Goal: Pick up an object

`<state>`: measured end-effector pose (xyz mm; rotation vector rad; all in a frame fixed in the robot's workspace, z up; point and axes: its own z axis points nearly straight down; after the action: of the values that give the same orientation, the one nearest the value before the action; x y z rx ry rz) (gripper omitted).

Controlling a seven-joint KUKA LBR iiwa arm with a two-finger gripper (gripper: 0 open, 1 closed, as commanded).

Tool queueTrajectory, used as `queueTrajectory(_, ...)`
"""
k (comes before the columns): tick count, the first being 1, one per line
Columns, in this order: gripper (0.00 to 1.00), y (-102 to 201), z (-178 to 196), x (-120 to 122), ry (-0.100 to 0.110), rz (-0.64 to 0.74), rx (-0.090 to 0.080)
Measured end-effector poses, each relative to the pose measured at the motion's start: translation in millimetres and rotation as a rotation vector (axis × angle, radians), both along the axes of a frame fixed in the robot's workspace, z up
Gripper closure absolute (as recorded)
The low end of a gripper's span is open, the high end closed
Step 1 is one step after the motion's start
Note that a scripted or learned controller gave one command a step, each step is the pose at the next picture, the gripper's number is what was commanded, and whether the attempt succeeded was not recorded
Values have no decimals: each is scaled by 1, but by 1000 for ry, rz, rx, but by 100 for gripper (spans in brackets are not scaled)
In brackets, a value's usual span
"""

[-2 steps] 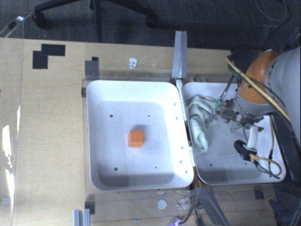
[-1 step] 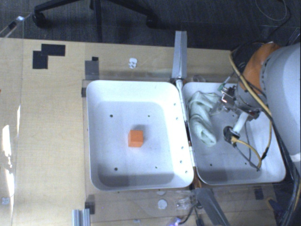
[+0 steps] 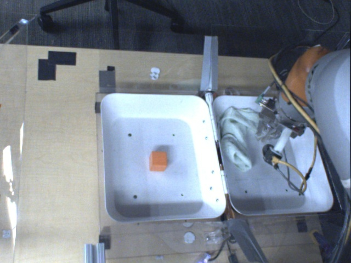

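Note:
A small orange cube (image 3: 158, 161) lies near the middle of the left white bin (image 3: 118, 201). In the right bin (image 3: 312, 201) a crumpled pale cloth (image 3: 235, 138) rests against the left wall. My gripper (image 3: 262, 126) hangs low over the right bin, right beside the cloth's right edge, under the grey arm and its orange band (image 3: 303, 70). Whether it touches the cloth is hard to make out.
Black and yellow cables (image 3: 290, 171) loop from the wrist down onto the right bin's floor. A metal divider post (image 3: 209, 70) stands at the back between the bins. The wooden bench (image 3: 55, 147) spreads to the left, with black marks at its far corner.

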<state>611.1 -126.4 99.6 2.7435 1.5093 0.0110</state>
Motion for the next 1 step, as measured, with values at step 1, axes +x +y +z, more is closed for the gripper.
queueTrajectory(1,100,-21,77,3,10,-375,7)
